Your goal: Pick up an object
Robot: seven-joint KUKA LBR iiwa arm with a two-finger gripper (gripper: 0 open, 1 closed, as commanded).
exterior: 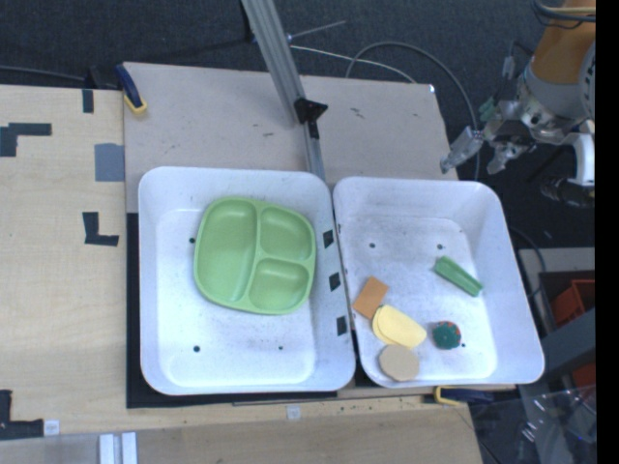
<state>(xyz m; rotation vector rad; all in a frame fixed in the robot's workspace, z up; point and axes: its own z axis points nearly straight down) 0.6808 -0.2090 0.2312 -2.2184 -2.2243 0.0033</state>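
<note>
gripper (476,153): hangs above right bin (503,220) rim, fingers spread, nothing between them | targets: 5 items cluster in that bin's near half, reachable from above | plate (255,255): left bin (155,259)

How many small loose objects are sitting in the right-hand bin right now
5, none apparently hidden. The green stick lies toward the right side; the orange piece, the yellow piece and the tan disc cluster near the front left; the dark teal ball sits right of the yellow one.

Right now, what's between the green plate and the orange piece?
In the camera view, the two bins' adjoining rims lie between the green plate and the orange piece.
</note>
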